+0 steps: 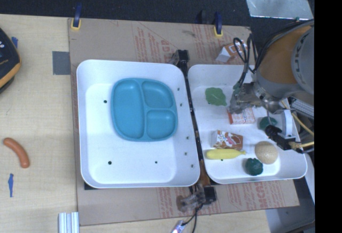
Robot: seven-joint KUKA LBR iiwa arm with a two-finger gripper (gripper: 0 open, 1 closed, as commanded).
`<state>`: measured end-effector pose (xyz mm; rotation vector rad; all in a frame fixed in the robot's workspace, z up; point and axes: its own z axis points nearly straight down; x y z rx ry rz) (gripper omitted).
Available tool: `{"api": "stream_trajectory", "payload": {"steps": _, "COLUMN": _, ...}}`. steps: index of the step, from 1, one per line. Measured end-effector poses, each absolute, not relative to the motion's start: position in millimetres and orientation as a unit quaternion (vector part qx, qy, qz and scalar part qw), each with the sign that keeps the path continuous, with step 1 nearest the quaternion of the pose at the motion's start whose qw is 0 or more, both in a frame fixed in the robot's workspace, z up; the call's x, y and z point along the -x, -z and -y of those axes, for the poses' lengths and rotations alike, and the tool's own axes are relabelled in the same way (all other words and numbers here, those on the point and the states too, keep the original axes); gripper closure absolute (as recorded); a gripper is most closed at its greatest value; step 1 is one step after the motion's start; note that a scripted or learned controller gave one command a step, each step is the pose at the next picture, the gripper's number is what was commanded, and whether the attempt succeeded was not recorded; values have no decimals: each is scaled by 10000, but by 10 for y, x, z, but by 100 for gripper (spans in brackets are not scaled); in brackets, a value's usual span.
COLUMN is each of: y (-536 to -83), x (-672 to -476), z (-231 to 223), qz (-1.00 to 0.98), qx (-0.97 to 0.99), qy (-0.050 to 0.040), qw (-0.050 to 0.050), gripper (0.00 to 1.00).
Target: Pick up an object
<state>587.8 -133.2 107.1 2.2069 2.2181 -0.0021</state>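
- Grey arm (283, 66) with orange band reaching in from the right, over the upper right part of the right bin (199, 119).
- Pincer (241, 99) low inside the right bin, hanging over the top edge of a red-and-white packet (243, 117); fingers dark and blurred against the wrist, so impossible to tell how far apart, or whether anything sits between them.
- Green leaf-shaped piece (216, 96) just left of the pincer, lying flat on the bin floor, apart from the packet.
- Brown-and-white pouch (228, 139) lower down, near the bin's middle, with a yellow banana-like piece (224, 155) just below it, lengthwise along the front.
- Beige ball (266, 152) to the right of the banana piece, touching or nearly touching a dark green ball (254, 167) at the front wall.
- Another dark teal object (267, 122) near the right side, partly hidden by black cabling.
- Left bin (91, 136) holding a blue divided plate (143, 109), three compartments, flat in the upper middle.
- Both bins side by side on a brown cardboard sheet (133, 39) clamped to the pale wooden counter (32, 109).
- Orange-red sausage-shaped toy (17, 152) on the counter, well apart, far left.
- Yellow-and-black device (6, 63) at the left edge, cut off by the frame.
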Motion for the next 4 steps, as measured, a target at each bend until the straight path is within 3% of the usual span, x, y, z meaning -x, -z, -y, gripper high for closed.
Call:
{"api": "stream_trajectory", "payload": {"steps": 1, "y": -1070, "x": -5877, "z": 1331, "qz": -7091, "qx": -7051, "qy": 8, "qw": 63, "gripper": 0}}
{"api": "stream_trajectory", "payload": {"steps": 2, "y": -1174, "x": -5878, "z": 1339, "qz": -7095, "qx": -7046, "qy": 14, "qw": 63, "gripper": 100}}
{"api": "stream_trajectory", "payload": {"steps": 3, "y": -1174, "x": -5878, "z": 1339, "qz": -7098, "qx": -7043, "qy": 15, "qw": 64, "gripper": 0}}
{"api": "stream_trajectory", "payload": {"steps": 4, "y": -958, "x": -5889, "z": 1219, "qz": -7085, "qx": -7057, "qy": 11, "qw": 39, "gripper": 0}}
